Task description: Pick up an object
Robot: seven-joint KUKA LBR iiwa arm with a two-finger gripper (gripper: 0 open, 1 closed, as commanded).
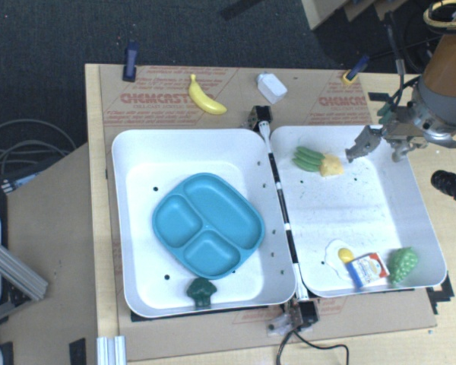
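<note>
My gripper hangs over the far right part of the right bin, open, with nothing between its fingers. Just left of it lies a green and yellow corn-like toy, apart from the fingers. At the near end of that bin sit a toy fried egg, a small red and white carton and a green bunch of grapes. The left bin holds a blue divided plate and a dark green broccoli toy.
On the bench behind the bins lie a yellow banana and a white block. A black clamp sits where the bins meet. Bare bin floor stretches between the corn toy and the near items.
</note>
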